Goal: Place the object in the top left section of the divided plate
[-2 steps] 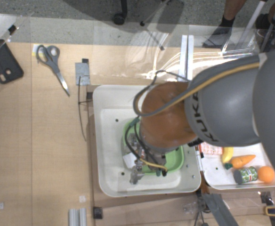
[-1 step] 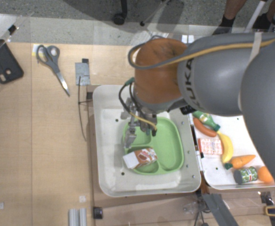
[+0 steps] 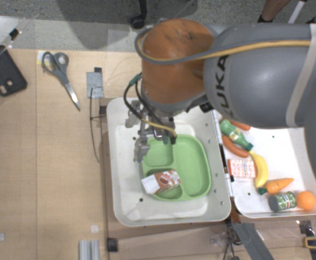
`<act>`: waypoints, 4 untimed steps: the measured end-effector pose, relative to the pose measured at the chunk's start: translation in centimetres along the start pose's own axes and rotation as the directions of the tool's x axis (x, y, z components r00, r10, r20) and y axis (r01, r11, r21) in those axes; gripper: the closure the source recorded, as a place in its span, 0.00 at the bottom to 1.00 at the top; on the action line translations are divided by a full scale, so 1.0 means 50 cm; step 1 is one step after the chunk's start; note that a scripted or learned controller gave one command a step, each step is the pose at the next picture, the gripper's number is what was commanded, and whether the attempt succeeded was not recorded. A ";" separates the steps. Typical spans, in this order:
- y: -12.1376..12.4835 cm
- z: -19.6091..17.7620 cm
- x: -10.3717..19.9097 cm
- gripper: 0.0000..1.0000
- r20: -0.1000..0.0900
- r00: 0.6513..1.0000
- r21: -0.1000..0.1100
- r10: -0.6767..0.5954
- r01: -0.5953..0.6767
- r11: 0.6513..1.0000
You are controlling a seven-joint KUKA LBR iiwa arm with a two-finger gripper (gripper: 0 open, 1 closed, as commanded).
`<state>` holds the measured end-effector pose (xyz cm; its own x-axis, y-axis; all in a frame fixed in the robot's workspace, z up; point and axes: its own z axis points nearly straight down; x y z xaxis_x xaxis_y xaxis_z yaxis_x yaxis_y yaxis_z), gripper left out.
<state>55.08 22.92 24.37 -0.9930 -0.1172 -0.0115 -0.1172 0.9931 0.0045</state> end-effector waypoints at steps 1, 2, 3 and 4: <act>-0.024 0.013 -0.017 0.00 -0.001 0.999 0.001 0.038 -0.038 0.999; -0.032 -0.021 0.004 0.00 -0.001 0.999 0.001 -0.032 0.032 0.999; -0.011 -0.011 -0.086 0.00 -0.001 0.997 0.001 -0.075 0.075 0.997; -0.012 -0.044 -0.109 0.00 0.001 0.999 -0.001 -0.035 0.035 0.999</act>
<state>60.53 22.95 26.60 -0.9883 -0.1521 -0.0123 -0.1522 0.9883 0.0046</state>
